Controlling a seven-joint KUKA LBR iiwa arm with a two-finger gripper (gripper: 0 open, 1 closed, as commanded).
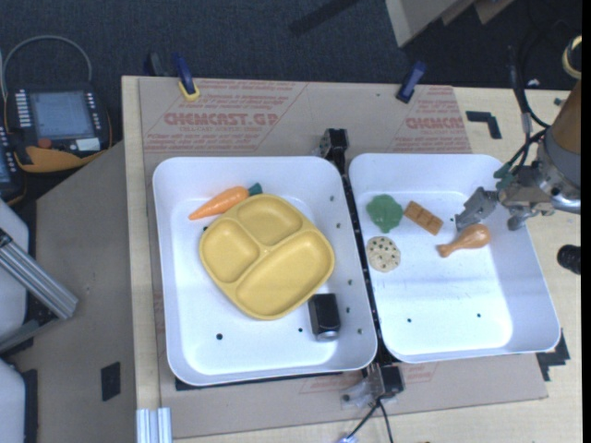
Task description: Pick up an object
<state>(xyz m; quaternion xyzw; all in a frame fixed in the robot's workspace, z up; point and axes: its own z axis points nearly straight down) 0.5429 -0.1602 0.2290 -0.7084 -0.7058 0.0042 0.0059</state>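
Right now my gripper hangs over the right bin, near its far right side, just above the drumstick. My fingers are spread apart with nothing between them. The drumstick lies on the bin floor, beside an orange block, a green broccoli piece and a cookie. Over in the left bin sit a yellow divided plate, a carrot touching its far edge, and a small black box.

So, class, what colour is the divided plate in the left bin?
Yellow: the plate, seen in the camera view.
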